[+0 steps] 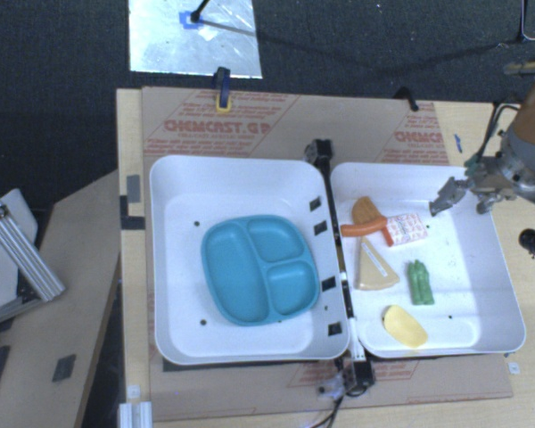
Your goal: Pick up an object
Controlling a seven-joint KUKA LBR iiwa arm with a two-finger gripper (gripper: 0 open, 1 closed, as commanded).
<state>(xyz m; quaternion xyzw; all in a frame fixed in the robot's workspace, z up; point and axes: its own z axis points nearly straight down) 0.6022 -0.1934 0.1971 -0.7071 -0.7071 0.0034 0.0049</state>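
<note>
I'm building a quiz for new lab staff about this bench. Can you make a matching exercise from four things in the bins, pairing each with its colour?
Things:
1. Divided tray in the left bin
2. Rounded piece at the near edge of the right bin
3. Ridged block right of the triangle
4. Long thin piece beside the small red-and-white box

Colours:
A. green
B. orange
C. blue
D. yellow

Pairs: 1-C, 2-D, 3-A, 4-B
</note>
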